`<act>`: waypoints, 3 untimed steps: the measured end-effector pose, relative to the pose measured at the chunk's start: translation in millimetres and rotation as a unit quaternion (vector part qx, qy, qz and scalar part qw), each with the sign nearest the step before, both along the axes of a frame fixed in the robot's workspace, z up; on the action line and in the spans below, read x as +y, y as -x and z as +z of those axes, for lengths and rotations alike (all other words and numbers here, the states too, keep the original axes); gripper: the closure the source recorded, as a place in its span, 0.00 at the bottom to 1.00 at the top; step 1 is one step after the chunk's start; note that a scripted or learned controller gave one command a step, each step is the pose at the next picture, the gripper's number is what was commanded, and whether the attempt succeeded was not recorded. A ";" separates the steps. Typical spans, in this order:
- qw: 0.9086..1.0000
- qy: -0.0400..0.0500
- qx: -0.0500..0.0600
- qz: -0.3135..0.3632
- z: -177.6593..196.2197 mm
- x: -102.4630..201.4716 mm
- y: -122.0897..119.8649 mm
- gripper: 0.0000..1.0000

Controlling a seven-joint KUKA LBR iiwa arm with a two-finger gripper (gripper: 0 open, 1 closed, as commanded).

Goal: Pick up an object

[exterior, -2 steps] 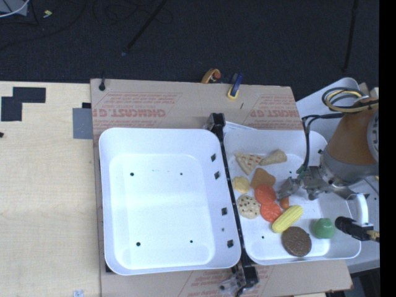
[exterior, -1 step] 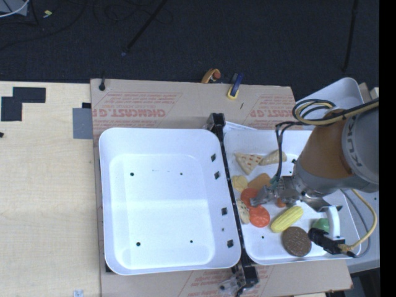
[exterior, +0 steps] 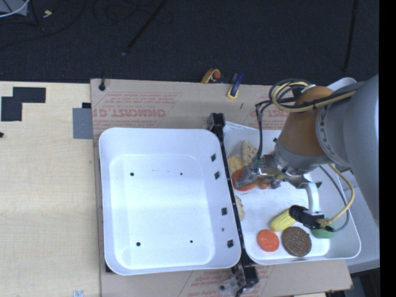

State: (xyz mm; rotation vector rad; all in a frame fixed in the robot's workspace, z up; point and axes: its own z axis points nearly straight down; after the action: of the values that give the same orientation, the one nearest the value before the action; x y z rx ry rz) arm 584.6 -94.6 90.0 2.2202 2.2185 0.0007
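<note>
Two-finger gripper (exterior: 250, 177) low over red object (exterior: 243, 185) near black divider (exterior: 226, 184); finger state unreadable. Centre on one item; avoid divider contact.

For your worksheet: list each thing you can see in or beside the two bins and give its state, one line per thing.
left bin: flat on the bench, upright.
right bin: flat, holding several items.
pincer: lowered into the right bin near the divider, among items there.
orange disc: lying flat, free.
brown disc: lying flat beside the orange one.
yellow item: lying on its side, free.
</note>
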 end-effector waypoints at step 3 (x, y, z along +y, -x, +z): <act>1.000 -0.001 -0.001 0.000 101.7 87.8 -58.0 0.00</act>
State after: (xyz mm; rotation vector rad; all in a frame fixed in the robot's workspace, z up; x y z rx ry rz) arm 642.6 -6.8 191.7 2.2194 2.2189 0.0057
